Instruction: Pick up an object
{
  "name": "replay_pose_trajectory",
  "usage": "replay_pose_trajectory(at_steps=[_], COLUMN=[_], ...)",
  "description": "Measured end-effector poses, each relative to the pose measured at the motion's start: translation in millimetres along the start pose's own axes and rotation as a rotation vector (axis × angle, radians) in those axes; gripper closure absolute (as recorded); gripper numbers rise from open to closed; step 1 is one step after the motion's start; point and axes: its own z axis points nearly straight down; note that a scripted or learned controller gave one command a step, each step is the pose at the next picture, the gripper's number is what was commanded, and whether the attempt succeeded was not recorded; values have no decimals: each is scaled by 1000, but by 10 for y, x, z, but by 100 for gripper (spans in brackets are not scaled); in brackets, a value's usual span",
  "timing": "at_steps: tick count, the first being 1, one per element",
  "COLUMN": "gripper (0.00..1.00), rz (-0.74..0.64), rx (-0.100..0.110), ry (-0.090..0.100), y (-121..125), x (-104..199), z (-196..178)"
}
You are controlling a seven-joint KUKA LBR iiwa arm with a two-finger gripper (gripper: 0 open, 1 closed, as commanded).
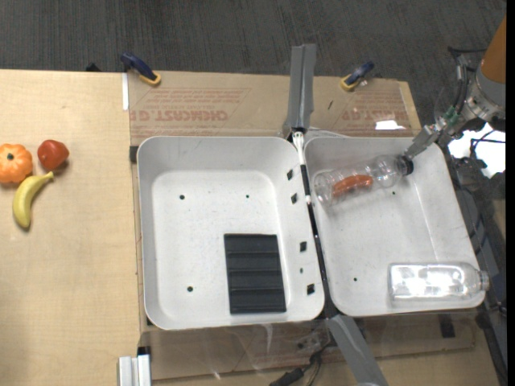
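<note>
Here the gripper (408, 164) sits at the cap end of a clear bottle (358, 183) in the right bin (451, 215).

The bottle with the orange label lies on its side at the far end of that bin, neck pointing right, and the arm's tip touches or nearly touches its cap; whether the gripper is wide or closed I cannot tell. A second clear bottle (434, 282) lies at the near right corner, and a black ridged block (256, 272) rests in the left bin (161, 215). This looks like the reach-and-grasp step, nothing lifted yet. The next move probably calls for closing firmly on the slim neck before lifting, since a round bottle may roll away.
</note>
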Motion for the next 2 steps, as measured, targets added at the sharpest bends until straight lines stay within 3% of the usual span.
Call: replay_pose_trajectory(at_steps=[1,2], gripper=[0,0], rz=[10,32], rx=[1,3], ry=[1,2], y=[227,-412], x=[612,461], z=[762,680])
